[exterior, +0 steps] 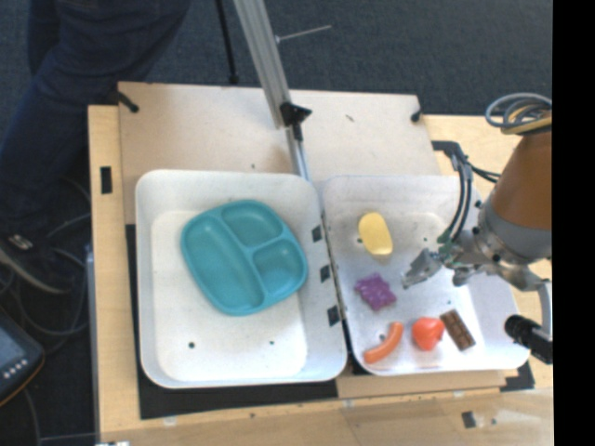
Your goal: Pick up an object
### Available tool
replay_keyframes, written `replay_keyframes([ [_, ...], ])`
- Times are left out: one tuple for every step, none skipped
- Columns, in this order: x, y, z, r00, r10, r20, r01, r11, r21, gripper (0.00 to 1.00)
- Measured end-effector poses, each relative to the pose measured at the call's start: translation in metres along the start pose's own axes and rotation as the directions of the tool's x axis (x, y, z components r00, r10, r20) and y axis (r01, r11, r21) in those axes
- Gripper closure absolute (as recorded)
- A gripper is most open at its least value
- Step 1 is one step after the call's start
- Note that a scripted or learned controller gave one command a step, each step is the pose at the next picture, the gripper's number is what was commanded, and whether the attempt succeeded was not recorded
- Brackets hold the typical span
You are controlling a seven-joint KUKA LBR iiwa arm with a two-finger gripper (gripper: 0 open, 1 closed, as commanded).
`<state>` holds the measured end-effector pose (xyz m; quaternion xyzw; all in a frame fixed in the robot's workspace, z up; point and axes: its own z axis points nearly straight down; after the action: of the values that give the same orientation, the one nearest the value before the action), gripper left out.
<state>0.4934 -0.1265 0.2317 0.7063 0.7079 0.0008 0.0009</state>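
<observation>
Jaws point(420, 269) over right bin point(409, 193), gap unreadable — purple piece point(376, 292) just beside, apart

right bin: yellow lump point(376, 233) | purple piece point(376, 292) | orange carrot point(384, 342) | red ball point(427, 333) | brown block point(457, 329)

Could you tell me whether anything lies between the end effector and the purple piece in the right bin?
Nothing visible does. The end effector hangs over bare bin floor just right of the purple piece; the yellow object lies farther back, off that line.
</observation>
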Motion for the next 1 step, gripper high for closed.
replay_keyframes([
  [-0.0006, 0.0000, 0.0000, 1.000, 0.003, 0.001, -0.003, 1.000, -0.001, 0.00],
])
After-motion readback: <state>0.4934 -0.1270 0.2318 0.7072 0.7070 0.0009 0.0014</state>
